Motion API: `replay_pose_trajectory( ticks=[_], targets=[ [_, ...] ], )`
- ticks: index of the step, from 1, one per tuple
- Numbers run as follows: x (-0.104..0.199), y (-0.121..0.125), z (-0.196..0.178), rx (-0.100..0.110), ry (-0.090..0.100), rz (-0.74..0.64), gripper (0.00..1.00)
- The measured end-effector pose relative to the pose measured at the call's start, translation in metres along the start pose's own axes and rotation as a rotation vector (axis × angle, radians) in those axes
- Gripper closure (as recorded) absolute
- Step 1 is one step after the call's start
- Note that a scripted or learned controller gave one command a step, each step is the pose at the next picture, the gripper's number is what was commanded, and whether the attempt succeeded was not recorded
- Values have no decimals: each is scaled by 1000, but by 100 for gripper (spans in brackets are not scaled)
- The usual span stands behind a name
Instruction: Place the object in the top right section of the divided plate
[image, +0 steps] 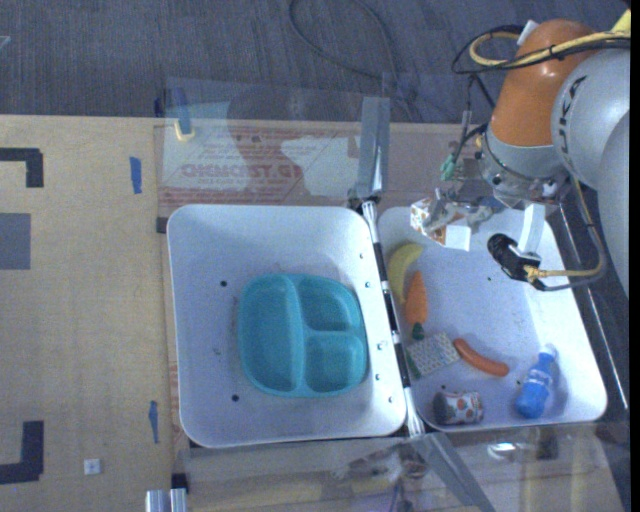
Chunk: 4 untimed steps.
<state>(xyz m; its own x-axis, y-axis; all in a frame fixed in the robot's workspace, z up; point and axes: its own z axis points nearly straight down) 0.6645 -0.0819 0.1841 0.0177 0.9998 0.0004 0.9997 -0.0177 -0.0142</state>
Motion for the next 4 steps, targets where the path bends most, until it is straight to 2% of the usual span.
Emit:
replay_pose_trajectory(
  ticks=[1, 2, 3, 4],
  targets=[
    [50, -64, 0, -13, -1, -117, 100],
    [72, -102, 0, -15, -3, -371, 100],
    [137, -153, 2, -13, -3, -429, 100],
    [104, -187, 2, -13, -4, -641, 100]
  ],
)
